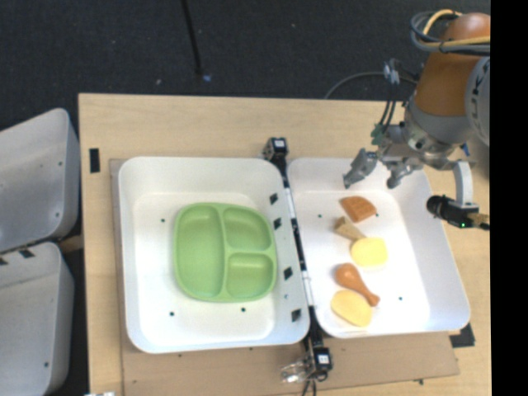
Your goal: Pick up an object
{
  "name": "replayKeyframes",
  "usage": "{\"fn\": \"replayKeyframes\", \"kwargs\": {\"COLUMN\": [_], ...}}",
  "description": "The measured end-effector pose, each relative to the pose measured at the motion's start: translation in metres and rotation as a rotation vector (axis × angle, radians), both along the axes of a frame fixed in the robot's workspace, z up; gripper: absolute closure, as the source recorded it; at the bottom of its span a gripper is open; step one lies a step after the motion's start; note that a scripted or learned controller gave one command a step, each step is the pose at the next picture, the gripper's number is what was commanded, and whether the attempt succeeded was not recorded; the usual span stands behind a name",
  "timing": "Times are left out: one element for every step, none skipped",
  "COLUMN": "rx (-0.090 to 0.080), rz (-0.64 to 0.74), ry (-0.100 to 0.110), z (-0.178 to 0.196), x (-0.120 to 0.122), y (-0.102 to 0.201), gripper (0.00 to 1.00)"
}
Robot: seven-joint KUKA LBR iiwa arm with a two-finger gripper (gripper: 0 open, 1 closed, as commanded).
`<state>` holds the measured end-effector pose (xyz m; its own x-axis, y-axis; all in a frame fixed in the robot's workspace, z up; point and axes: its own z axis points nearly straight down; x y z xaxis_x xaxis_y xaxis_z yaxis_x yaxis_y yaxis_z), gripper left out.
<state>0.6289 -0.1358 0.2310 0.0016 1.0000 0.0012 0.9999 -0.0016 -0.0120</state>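
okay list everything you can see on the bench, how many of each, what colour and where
bench: one, tan wood, under both bins
bins: two, white, side by side
tray: one, green, three compartments, left bin
toy bread: one, orange-brown, top of right bin
wedge: one, tan, just below the bread
yellow pieces: two, right bin, one mid, one at the bottom
drumstick: one, orange-brown, between the yellow pieces
arm: one, grey and orange, upper right
pincer: one, grey, open, over the right bin's top edge, holding nothing
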Motion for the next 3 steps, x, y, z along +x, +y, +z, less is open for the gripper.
{"fn": "replayKeyframes", "kwargs": {"rx": [-0.002,-0.003,-0.003], "rz": [0.003,0.001,0.001], "ry": [-0.013,-0.01,-0.009], "z": [0.008,-0.034,-0.08], "x": [0.003,0.003,0.001], "y": [0.0,-0.002,-0.011], "gripper": [0.0,0.0,0.0]}}
